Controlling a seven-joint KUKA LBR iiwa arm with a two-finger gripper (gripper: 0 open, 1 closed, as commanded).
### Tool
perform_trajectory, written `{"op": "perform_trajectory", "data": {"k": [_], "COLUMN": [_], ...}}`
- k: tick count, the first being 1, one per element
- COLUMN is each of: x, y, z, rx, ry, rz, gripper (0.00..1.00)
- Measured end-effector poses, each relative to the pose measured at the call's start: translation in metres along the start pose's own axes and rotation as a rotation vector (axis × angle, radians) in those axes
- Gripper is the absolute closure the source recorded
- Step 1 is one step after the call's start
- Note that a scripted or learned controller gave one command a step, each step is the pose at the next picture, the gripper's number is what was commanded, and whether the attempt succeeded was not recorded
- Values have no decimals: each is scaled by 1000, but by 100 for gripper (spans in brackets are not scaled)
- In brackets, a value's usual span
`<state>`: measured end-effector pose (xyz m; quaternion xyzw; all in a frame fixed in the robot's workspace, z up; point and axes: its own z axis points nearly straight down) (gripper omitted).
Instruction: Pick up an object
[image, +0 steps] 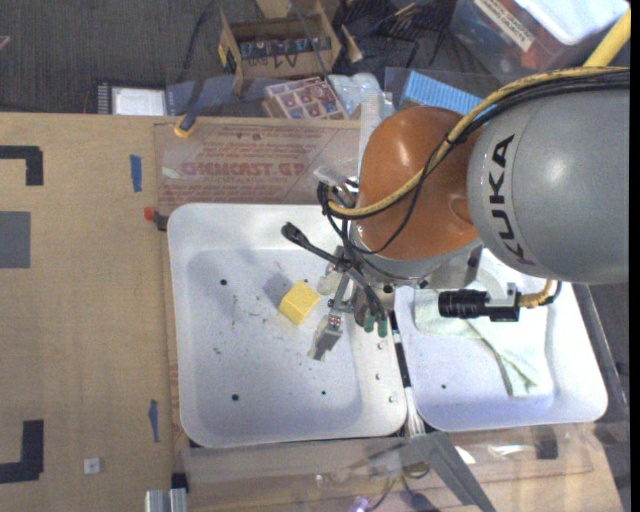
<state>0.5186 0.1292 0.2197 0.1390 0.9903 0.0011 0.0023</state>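
Camera view: yellow block (298, 302) lies in the left bin (200, 250), a little above and right of that bin's middle, tilted diamond-wise, resting flat on the bin floor. The gripper (326, 338) hangs just right of the block and slightly below it, close beside but apart from it, nothing between the jaws. Jaws: cannot tell if apart or together, the tip is small and blurred against the white floor. The arm (520, 190), grey with its orange band, comes in from the block's right and covers the seam between the bins. A pale cloth (490, 345) lies in the right bin (580, 400), well to the block's right. Dark specks dot the bin floor around the block.

Handling, as a guess: the block looks small, light and stiff or a bit spongy, with flat faces, not fragile, not slippery. Best hold is across two opposite flat sides, with the jaws turned to match its diagonal set, coming straight down over its middle. Taking it by the corners would likely twist it out or nudge it across the smooth bin floor.
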Motion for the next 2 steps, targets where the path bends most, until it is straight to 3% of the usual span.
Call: {"op": "perform_trajectory", "data": {"k": [1, 2], "x": [45, 64], "y": [35, 81], "z": [-162, -17], "rx": [0, 0], "ry": [0, 2], "rz": [-209, -324], "gripper": [0, 0]}}
